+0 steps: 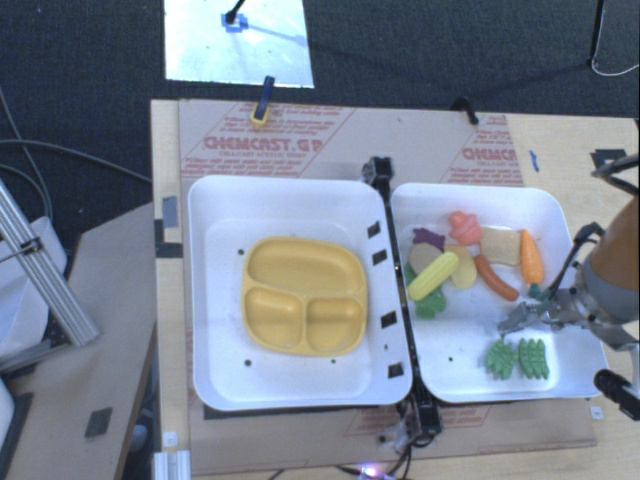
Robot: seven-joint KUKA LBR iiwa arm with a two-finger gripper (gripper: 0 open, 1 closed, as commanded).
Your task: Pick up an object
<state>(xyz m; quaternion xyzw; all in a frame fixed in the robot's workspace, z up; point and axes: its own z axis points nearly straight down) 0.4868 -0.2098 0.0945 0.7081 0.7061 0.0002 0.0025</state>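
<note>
Two shallow, glossy white plastic bins sit side by side on the pale wooden worktop point(120, 268). The left bin point(215, 218) holds a smooth yellow three-compartment plastic tray point(303, 295). The right bin point(560, 368) carries small moulded toy foods: a yellow corn cob point(432, 275), two orange carrots point(531, 256), a pink piece point(463, 227), a pale tan block point(500, 244), a purple piece point(428, 237) and knobbly green pea pods point(519, 358). The metal gripper point(522, 316) hangs low over the right bin, just above the pea pods and beside the carrots; whether it is apart or together cannot be told, and nothing shows between its tips.
</note>
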